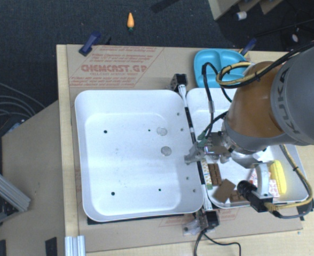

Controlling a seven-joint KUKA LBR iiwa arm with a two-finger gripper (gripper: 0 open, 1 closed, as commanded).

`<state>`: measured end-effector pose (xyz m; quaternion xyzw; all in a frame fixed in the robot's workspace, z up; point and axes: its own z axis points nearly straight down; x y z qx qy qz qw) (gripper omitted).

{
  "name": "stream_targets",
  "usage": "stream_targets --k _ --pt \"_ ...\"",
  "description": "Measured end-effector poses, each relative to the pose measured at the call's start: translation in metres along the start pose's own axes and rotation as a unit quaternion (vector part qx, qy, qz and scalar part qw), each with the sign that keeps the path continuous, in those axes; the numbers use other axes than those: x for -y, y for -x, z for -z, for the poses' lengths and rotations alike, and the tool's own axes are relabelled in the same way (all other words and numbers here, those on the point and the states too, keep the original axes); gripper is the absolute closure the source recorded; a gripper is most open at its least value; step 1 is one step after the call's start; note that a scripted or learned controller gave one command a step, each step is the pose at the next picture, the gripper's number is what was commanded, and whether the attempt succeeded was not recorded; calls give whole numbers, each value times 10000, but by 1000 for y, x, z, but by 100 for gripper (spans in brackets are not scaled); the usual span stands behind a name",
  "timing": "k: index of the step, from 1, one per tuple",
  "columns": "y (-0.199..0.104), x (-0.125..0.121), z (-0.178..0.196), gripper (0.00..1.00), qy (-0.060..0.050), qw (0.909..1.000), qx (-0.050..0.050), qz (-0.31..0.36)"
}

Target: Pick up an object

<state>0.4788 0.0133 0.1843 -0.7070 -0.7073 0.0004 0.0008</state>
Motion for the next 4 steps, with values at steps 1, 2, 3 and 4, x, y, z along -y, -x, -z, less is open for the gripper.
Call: stream_targets --k 1,2,3,4 --pt "42 0 0 0 1 10000 3 -7" --pt "-1 0 0 0 3 10000 0 2" --pt "38 0 0 0 1 10000 2 -6" --pt "-10 0 21 0 9 10000 2 1"
